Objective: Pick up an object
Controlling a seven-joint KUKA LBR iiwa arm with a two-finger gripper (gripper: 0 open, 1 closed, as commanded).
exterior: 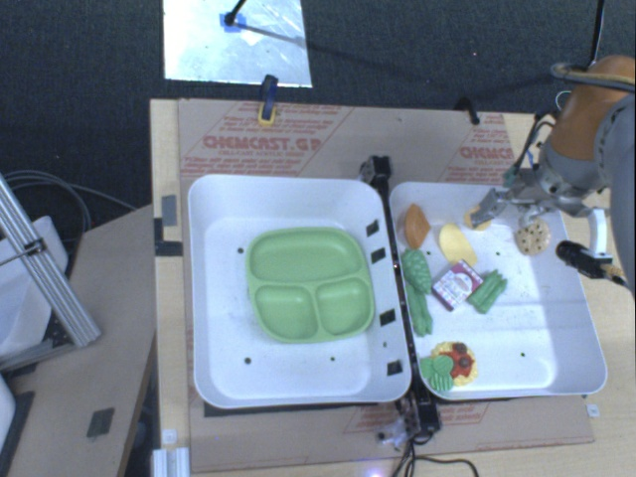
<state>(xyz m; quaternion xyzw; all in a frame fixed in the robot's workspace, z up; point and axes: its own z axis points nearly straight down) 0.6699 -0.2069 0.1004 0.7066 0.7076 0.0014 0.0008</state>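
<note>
The arm point(596, 117) is cut off by the picture's right edge, so only its orange band, grey wrist and gripper point(489, 210) show, the gripper hanging over the far part of the right bin point(571, 366); it is small and blurred, and whether its jaws are wide or narrow I cannot tell, nor is anything seen held in them. Just at its 7 o'clock lies a smooth yellow oval piece point(457, 243), long axis running from 11 to 5 o'clock, and at that piece's 9 o'clock an orange teardrop-shaped item point(416, 226), its narrow end pointing toward 12. At the gripper's 4 o'clock sits a round tan cookie point(533, 236) with dark specks. Nearer the middle a small flat packet point(455, 286) with a purple and white face lies tilted, a leafy green toy point(488, 291) touching it at 3 o'clock. A long knobbly green vegetable point(417, 288) runs from 12 to 6 along the bin's left wall, partly hidden at the rim. At 6 o'clock a little green dish of red and yellow bits point(448, 365) is too small to read. The left bin point(219, 217) holds a matte green three-compartment tray point(309, 284). Both bins rest on brown printed cardboard point(298, 132) on the desk.
</note>
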